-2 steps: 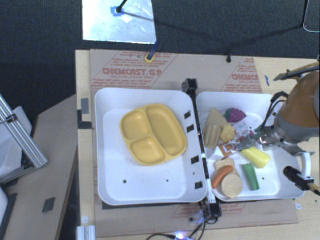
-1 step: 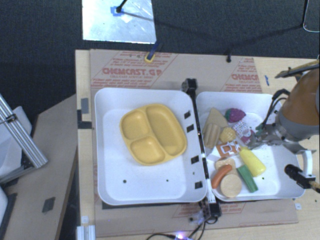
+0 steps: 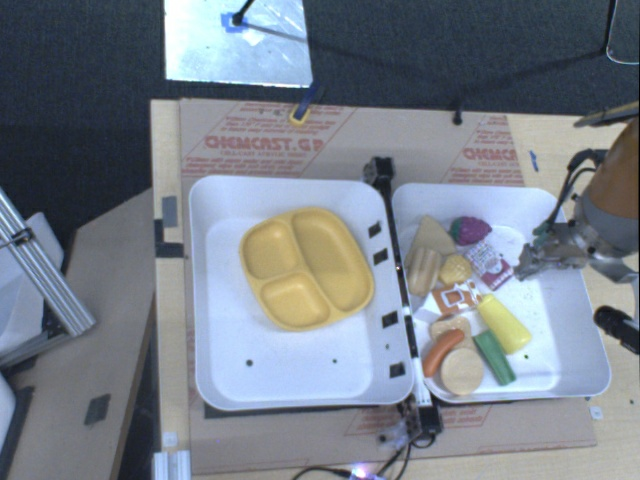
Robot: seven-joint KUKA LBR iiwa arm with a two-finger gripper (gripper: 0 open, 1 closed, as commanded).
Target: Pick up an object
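A dark carpeted floor surrounds a pale wooden bench [image 3: 120, 258], on which a sheet of printed brown cardboard [image 3: 340, 133] carries two shallow white bins side by side. Whether the gripper [image 3: 527, 261] is released or clenched cannot be told at this size and slant; nothing can be made out caught in it. It sits over the right bin [image 3: 570, 353], near the bin's middle right, with a small white-and-red packet [image 3: 487, 261] just beside its tip, which suggests the program is aiming at that edge of the pile, where an item can be reached without pushing through its neighbours. Behind the tip the grey wrist and orange band of the arm [image 3: 610, 193] lead off to the right. The candidate objects are all crowded into the left half of the right bin: a purple piece [image 3: 470, 230], a tan wedge [image 3: 432, 236], a yellow bottle shape [image 3: 503, 325], a green stick [image 3: 493, 356], an orange sausage shape [image 3: 443, 351] and a round beige disc [image 3: 462, 372], many of them touching. That clustering makes a clean grasp harder, since closing on one piece may nudge another. In the left bin [image 3: 215, 298] lies a yellow divided tray [image 3: 305, 266] alone, well apart from the gripper, flat and wide, probably a poor fit for two fingers. No object appears lifted yet.
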